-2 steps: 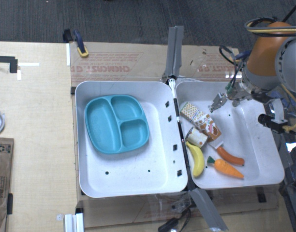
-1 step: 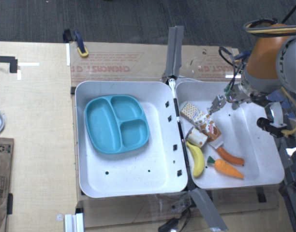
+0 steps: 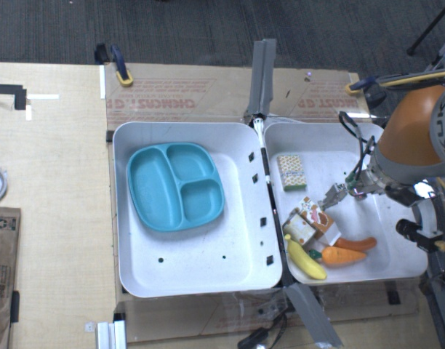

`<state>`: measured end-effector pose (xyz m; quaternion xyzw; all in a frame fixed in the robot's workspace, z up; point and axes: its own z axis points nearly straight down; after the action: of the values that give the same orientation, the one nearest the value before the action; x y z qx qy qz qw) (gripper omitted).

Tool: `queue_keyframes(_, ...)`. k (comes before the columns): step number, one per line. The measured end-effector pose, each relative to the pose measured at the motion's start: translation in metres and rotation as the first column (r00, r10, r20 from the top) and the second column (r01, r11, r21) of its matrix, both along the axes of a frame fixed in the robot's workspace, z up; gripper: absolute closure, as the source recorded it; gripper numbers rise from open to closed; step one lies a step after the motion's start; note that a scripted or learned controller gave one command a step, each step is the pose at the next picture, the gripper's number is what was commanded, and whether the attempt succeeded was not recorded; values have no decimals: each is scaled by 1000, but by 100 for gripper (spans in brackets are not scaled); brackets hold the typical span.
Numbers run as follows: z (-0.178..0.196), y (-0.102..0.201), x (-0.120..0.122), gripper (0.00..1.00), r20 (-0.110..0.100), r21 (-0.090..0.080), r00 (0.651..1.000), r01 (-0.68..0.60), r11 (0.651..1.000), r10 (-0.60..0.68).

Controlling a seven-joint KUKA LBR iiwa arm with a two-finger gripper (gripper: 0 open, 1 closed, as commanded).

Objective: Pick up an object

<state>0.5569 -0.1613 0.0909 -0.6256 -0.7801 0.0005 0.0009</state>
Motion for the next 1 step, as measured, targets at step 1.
queue_keyframes(1,1,-6,-76,0,1,-1,991,-131,991,131)
